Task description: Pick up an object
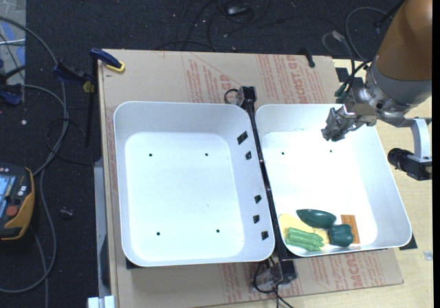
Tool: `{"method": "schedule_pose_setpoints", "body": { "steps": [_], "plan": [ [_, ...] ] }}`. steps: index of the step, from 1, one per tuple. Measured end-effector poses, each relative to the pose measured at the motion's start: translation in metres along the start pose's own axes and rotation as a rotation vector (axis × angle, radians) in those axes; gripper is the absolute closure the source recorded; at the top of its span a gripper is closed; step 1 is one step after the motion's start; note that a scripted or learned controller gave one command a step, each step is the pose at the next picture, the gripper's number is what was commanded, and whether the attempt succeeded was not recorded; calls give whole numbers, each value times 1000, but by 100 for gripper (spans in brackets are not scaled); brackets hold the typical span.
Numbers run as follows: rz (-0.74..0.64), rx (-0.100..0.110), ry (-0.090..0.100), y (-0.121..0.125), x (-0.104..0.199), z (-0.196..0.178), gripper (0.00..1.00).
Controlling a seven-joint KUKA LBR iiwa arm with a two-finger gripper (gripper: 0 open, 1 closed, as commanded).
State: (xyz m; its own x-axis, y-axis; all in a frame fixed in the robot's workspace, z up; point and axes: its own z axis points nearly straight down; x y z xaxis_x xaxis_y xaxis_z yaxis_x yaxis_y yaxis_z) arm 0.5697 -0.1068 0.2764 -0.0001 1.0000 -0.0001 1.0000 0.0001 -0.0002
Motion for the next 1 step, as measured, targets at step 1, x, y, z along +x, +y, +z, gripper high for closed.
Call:
{"method": "schedule_pose_setpoints", "body": {
  "steps": [1],
  "plan": [
    [1, 9, 1, -69, 7, 88, 0]
  ]
}}
